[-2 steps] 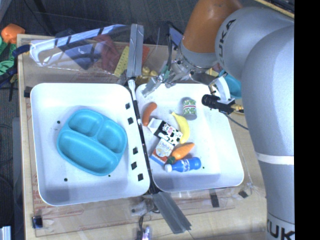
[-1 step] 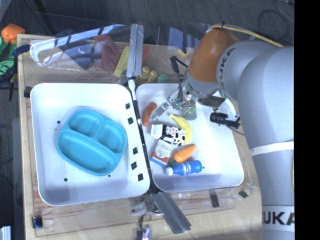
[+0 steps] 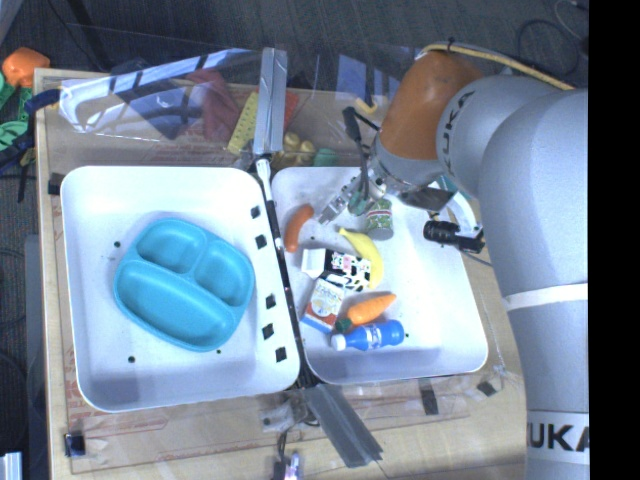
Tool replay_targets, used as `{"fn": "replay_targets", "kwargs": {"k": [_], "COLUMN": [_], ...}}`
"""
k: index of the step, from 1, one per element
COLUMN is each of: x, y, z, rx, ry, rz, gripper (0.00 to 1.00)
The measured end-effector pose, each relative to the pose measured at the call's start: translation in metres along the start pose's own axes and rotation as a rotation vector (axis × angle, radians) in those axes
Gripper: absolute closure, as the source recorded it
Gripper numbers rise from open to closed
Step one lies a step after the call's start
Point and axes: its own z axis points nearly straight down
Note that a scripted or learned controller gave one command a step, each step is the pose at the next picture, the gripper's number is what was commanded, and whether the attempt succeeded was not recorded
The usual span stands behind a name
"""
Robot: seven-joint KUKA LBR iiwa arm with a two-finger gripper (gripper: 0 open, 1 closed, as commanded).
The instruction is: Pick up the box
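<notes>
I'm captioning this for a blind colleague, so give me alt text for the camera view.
A grey robot arm reaches from the right, its hand low over the right bin, which holds a small box, banana, carrot and blue bottle. The left bin holds a blue divided tray.

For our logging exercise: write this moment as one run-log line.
gripper: above right bin, fingers unclear | box: lying beside carrot | grasp: not yet
</notes>
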Motion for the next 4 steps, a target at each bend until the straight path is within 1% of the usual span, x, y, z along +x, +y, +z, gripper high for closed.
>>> {"fn": "replay_targets", "kwargs": {"k": [1, 2, 3, 4], "x": [0.0, 0.0, 0.0, 0.021], "y": [0.0, 0.001, 0.001, 0.011], "z": [0.0, -0.011, -0.011, 0.004], "rx": [0.0, -0.001, 0.0, -0.004], "ry": [0.0, -0.002, -0.002, -0.009], "rz": [-0.001, -0.005, -0.005, -0.071], "gripper": [0.0, 1.0, 0.0, 0.0]}}
